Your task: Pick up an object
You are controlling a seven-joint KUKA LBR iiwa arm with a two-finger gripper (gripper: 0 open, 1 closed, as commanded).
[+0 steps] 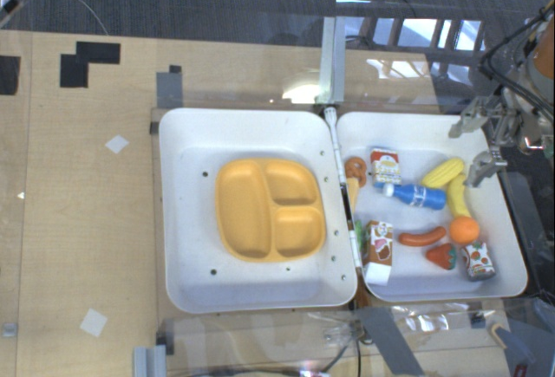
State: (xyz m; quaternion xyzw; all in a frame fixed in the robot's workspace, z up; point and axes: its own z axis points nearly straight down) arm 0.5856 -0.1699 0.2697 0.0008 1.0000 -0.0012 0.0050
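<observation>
Sat lowest in right bin (518,280): small juice box (478,261) beside strawberry (441,256) | looked light, stiff, easy to pinch across flat sides | hand (487,160) hovered above bin's right edge, near corn (443,172) | open, held nothing

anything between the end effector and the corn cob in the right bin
Nothing visible does. The end effector sits over the right bin's upper right corner, and the corn cob lies just to its left with bare bin floor between them.
</observation>
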